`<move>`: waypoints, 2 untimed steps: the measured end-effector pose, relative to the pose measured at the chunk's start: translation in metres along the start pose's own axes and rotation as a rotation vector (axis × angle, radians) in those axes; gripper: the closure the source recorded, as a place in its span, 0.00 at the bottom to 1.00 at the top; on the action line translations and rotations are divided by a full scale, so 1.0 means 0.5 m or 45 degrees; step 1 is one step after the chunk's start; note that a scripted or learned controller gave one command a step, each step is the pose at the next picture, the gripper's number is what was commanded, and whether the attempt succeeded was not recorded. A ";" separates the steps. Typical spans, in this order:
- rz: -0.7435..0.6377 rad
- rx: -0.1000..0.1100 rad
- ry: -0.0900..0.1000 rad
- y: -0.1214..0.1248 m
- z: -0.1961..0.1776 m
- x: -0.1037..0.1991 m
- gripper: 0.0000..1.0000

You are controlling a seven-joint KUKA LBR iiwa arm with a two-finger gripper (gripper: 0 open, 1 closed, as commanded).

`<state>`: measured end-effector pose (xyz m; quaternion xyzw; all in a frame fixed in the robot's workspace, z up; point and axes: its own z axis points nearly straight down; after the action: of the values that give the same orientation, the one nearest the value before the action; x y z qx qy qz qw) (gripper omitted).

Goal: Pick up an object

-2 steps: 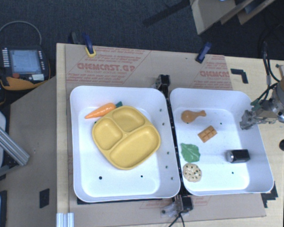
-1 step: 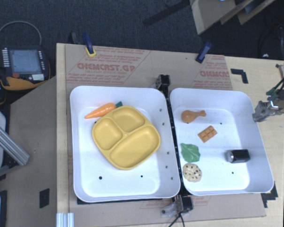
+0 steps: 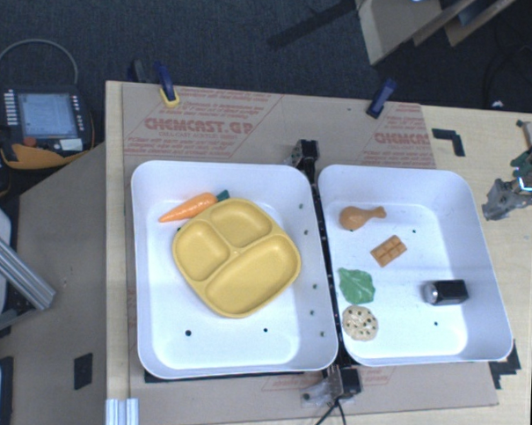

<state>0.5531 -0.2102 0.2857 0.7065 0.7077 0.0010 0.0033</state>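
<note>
Dark blue carpet surrounds the bench; a tan cardboard sheet (image 3: 279, 120) with red print covers the benchtop, clipped at its far edge by two blue clamps (image 3: 168, 87).

My gripper (image 3: 511, 193) sits at the extreme right edge, just outside the right white bin (image 3: 475, 260), above bare cardboard. It is cut off by the frame and small and blurred; I cannot tell its opening, and nothing can be seen in it.

Right bin contents, all lying flat and apart from one another: brown toy chicken drumstick (image 3: 362, 218) near the far left; small tan waffle-patterned cracker (image 3: 388, 251) just nearer than it; green toy lettuce leaf (image 3: 357, 285) against the left wall; round speckled cookie (image 3: 360, 323) just nearer than the leaf, almost touching it; dark cylindrical object (image 3: 445, 292) toward the right, too dim to identify. Open floor lies in the centre and along the near and far right sides.

Left white bin (image 3: 149, 273): yellow three-compartment plastic plate (image 3: 236, 256), turned at an angle, with an orange toy carrot (image 3: 189, 206) touching its far left rim. Bare floor along the near side and the left wall.

Handheld control pendant (image 3: 43, 118) lies far left, partly cropped.
</note>
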 end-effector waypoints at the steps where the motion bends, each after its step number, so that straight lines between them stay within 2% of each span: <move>1: -0.004 0.009 0.007 -0.014 0.000 0.093 1.00; 2: 0.000 0.010 0.006 -0.042 0.035 0.178 1.00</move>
<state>0.5322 -0.1215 0.2677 0.7066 0.7076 -0.0001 -0.0010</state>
